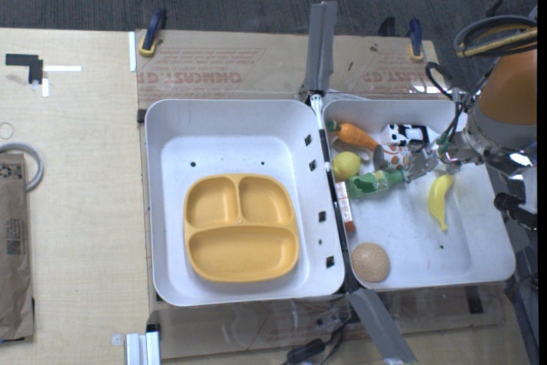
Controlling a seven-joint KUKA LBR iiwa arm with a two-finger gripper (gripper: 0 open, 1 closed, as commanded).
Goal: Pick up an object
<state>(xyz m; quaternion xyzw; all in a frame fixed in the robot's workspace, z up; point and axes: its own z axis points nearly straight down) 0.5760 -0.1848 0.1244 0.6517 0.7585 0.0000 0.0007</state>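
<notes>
Right, gripper [425, 160] low in right bin [479, 265], near its back, just beside green bottle [376, 181] end and close to banana [439, 199]; cannot tell how gripper is set, too small and blurred. Nothing visibly held. Candidate objects crowded at back-left of right bin: carrot [357, 135], lemon [346, 164], green bottle, black-and-white cow toy [403, 135], all touching or nearly so. Likely failure: closing between two items, nudging bottle into lemon, or pinching only a bottle tip and slipping off; smooth round bottle probably rolls. Banana lying apart, clear floor around it, probably easiest pick. Brown round cookie-like thing [370, 261] alone at front-left corner, but hard against bin wall, so little finger room on that side. Divider between bins close behind cluster; back wall close too, so tight for sideways approach. Open room at front-right floor of right bin. Left bin [162, 184] carrying yellow divided plate [242, 227], well apart from arm.
</notes>
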